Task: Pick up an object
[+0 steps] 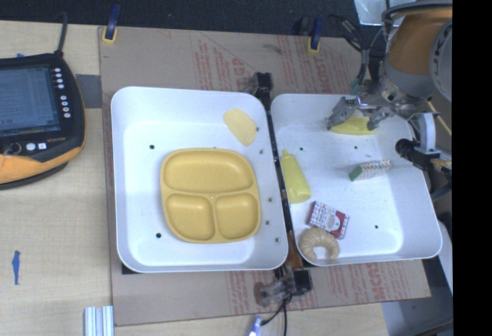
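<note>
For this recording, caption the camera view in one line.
Hand low over a yellow piece in the right bin.

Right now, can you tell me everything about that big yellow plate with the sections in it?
The yellow plate looks like smooth, slightly shiny plastic, a rounded rectangle with soft corners. Raised ridges split it into three sections: one long section across the far side and two smaller ones side by side nearer the camera. All three look bare. It lies flat, right side up, near the middle of the left white bin, resting on the bin's floor. A small pale yellow piece lies just beyond its far right corner, not touching it.
</note>
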`<move>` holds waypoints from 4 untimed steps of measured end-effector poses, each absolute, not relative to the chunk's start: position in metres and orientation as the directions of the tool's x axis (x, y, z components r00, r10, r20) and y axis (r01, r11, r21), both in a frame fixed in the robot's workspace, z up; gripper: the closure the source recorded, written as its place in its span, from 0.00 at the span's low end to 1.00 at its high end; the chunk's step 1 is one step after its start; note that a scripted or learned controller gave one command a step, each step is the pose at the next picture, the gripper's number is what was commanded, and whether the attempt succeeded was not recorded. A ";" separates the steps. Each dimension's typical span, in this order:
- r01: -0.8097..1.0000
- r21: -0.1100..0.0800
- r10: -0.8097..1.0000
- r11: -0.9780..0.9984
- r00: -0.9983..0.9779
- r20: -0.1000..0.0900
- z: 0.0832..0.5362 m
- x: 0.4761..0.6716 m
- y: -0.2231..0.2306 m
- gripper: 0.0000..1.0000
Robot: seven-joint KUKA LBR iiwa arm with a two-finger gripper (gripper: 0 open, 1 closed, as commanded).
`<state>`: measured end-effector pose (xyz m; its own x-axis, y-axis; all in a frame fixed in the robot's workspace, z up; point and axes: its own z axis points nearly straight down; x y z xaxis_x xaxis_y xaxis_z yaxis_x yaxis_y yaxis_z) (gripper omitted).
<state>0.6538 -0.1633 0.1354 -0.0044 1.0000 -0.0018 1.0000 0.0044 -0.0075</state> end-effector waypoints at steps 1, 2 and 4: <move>1.000 -0.005 1.000 0.006 -0.006 -0.002 0.132 0.609 -0.159 0.00; 1.000 -0.008 1.000 0.003 -0.003 0.002 0.090 0.655 -0.195 0.00; 1.000 -0.002 1.000 0.003 -0.003 0.001 0.167 0.657 -0.184 0.00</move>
<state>0.6565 -0.1840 0.1669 -0.0031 1.0000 0.0013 1.0000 0.0031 -0.0017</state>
